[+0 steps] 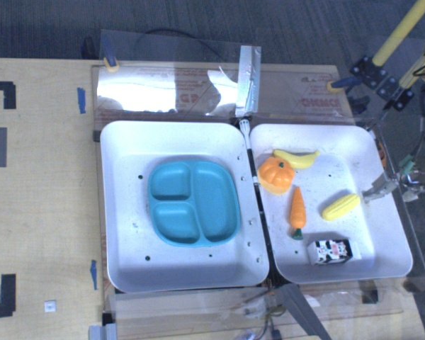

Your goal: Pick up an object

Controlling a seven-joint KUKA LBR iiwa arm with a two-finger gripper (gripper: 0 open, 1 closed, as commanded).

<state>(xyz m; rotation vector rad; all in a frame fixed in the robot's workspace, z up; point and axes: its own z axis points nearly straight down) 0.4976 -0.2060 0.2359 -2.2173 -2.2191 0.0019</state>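
Approach step, nothing lifted yet. Gripper (380, 188) at right bin (389, 257) edge, just beside corn (339, 206); can't tell its state. Banana (296, 159), pumpkin (277, 175), carrot (297, 209), carton (331, 251) lie loose. Next move, likely: shift over corn, descend, grasp.

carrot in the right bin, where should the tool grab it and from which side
Grip the carrot across its orange middle, coming straight down from above. It lies flat and nearly upright in the view, with bare bin floor on both long sides; the pumpkin crowds its upper end.
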